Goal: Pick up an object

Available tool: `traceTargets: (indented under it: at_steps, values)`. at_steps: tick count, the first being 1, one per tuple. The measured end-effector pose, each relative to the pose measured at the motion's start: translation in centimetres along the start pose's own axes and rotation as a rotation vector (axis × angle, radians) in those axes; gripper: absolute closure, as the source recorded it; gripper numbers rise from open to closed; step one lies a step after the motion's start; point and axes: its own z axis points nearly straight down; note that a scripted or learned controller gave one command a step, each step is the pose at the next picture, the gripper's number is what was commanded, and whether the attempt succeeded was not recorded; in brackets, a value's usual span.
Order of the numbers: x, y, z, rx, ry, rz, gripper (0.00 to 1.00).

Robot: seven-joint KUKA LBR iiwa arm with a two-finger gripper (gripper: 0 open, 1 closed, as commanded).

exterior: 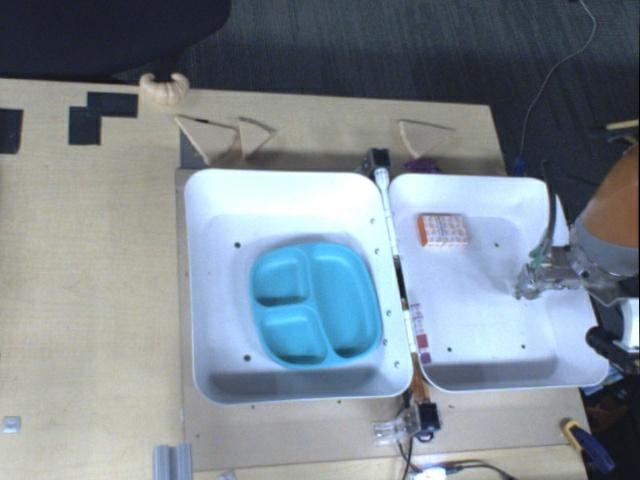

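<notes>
On my feed the worktop [90, 298] carries two shallow white bins side by side. The left bin [215, 268] holds a blue divided tray [315, 303] with three compartments, lying flat near the bin's middle. The right bin [480, 348] holds one small box [442, 230], orange and white, lying flat in the far left part of the bin floor, close to the wall shared with the left bin.

The arm [610, 218] enters from the right edge of the view, over the right rim of the right bin. The jaws [530, 286] sit low over the right side of that bin's floor, well apart from the small box. I see nothing between them; whether they are spread or pressed together I cannot tell at this resolution.
</notes>
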Motion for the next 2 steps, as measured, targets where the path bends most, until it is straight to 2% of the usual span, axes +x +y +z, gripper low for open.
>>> traceTargets:
  at_steps: [1, 2]
  values:
    - [4.1, 7.1, -1.7, -0.003, 0.002, -0.004, 1.0]
    - [7.3, 12.2, -1.6, -0.003, 0.003, -0.006, 1.0]
